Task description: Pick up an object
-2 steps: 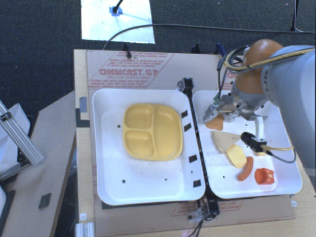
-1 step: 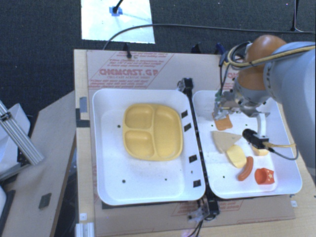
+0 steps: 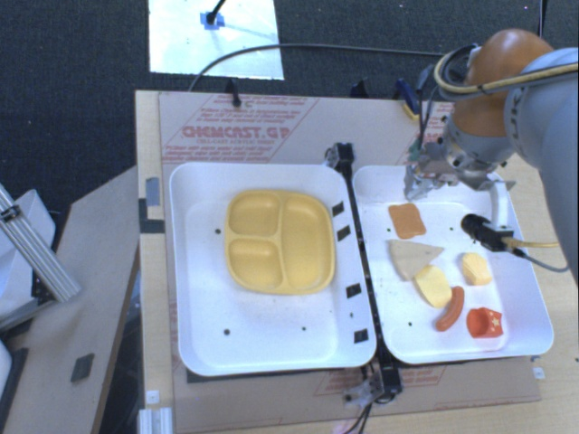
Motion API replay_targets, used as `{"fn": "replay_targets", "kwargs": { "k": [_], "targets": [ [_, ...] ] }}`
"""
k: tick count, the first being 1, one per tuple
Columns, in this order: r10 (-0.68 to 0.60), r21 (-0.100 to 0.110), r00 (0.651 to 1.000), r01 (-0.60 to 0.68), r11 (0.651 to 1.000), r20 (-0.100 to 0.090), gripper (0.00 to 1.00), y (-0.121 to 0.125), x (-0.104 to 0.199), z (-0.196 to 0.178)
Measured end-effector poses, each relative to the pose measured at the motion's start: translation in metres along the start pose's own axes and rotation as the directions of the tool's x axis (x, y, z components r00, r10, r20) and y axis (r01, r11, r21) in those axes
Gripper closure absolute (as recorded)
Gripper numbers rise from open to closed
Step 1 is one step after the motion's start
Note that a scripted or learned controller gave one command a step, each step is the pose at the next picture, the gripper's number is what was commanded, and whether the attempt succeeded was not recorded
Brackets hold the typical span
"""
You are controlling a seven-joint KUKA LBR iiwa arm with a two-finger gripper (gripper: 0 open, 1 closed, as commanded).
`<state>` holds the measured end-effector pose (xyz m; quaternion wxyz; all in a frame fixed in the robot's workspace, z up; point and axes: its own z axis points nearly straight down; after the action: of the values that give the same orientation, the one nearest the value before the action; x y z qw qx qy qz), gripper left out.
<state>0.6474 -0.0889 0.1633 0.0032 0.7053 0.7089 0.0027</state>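
- starting at the left, i see the left bin [image 3: 194,333] with a yellow divided plate [image 3: 279,240] lying flat near its middle; nothing there is being worked on.
- moving right, the right bin [image 3: 534,333] holds the candidates: an orange square slice [image 3: 407,220], a pale wedge [image 3: 413,259], a yellow chunk [image 3: 433,286], a smaller yellow piece [image 3: 476,268], a reddish sausage [image 3: 450,308] and a red piece [image 3: 485,322].
- the gripper [image 3: 423,182] sits at the far end of that bin, just beside the orange square slice, apparently above it rather than on it. i cannot tell from this slant how it is set, and i see nothing held in it.
- my worry: the slice looks thin and flat, so a descent may pinch nothing or skid it along the floor.
- the near wall of the bin is close, so a slightly off descent could clip the rim.
- the pale wedge and yellow chunk touch, so a grab there may drag both.
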Motion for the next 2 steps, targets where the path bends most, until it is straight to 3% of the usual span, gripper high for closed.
{"fn": "replay_targets", "kwargs": {
  "k": [2],
  "targets": [
    [-0.001,0.002,1.000,0.001,1.000,0.000,1.00,-0.005,0.003,-0.097]
  ]
}}
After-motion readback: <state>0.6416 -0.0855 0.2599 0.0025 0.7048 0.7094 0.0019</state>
